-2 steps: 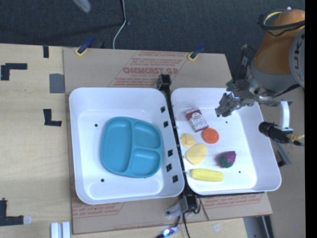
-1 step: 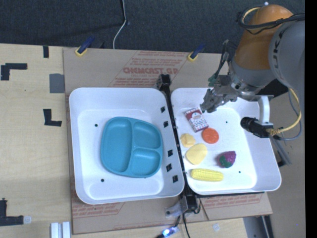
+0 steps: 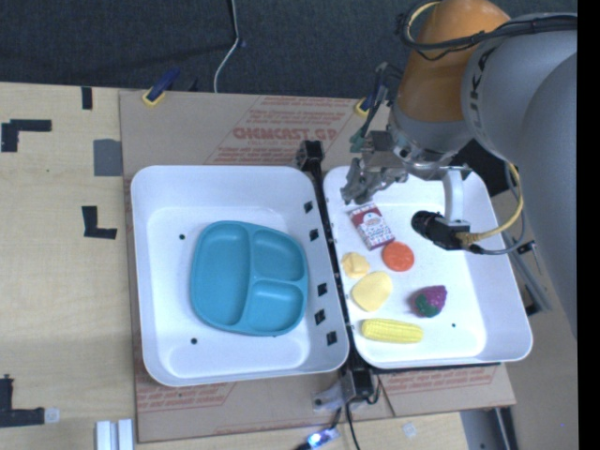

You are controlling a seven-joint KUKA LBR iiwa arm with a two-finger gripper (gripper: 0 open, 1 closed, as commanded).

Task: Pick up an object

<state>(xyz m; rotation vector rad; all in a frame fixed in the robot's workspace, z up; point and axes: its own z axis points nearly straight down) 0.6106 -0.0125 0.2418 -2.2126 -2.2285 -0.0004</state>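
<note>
"CHEMCAST" cardboard (image 3: 281, 134) beneath white bins (image 3: 150, 195)

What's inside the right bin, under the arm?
The right bin holds a red carton, tomato, two yellow pieces, corn and a purple fruit. The arm covers its far corner.

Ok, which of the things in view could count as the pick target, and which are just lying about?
Belongs to the job:
end effector, over the right bin
red carton, nearest it
orange ball
two yellow pieces
purple fruit
corn cob

Lying about:
blue divided plate in the left bin
cardboard sheet
</note>
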